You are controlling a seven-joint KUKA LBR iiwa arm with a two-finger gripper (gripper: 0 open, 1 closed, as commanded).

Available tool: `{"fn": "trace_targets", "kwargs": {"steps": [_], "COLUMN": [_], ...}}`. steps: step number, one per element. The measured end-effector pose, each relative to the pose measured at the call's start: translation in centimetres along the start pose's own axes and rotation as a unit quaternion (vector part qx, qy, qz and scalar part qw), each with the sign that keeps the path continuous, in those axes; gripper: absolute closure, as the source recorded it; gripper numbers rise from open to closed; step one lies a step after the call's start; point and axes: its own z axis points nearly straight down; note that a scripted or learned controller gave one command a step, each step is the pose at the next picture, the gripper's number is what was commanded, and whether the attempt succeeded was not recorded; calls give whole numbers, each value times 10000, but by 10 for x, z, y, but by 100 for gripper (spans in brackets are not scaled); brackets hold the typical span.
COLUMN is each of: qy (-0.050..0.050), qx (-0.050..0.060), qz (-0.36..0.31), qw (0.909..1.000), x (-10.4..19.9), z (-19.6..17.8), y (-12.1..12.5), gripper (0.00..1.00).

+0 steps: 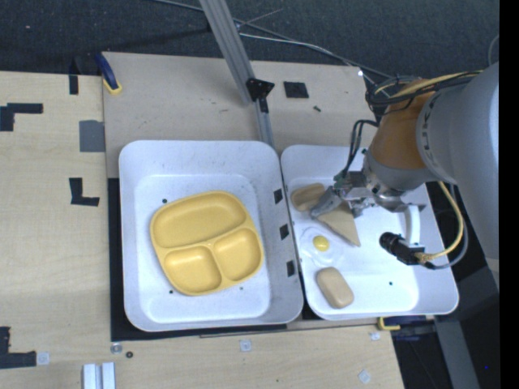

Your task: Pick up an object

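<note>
Starting at the near edge of the right bin (422, 298), 1 tan oblong piece (334, 287) lies flat. Behind it sits a fried-egg piece (320, 244), then a tan wedge (340, 227). The gripper (339, 204) hangs low over the wedge's upper end; its finger state cannot be determined. A brown oval piece (307, 195) lies just left. The left bin (138, 185) holds a yellow 3-compartment plate (206, 241).
</note>
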Motion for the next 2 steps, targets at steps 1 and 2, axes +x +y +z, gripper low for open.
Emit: {"fn": "trace_targets", "kwargs": {"steps": [1,2], "qy": [13,13], "qx": [1,6], "qz": [1,3], "qw": [10000,10000], "x": [5,7], "z": [-47,-89], "y": [9,9], "gripper": [100,100]}}
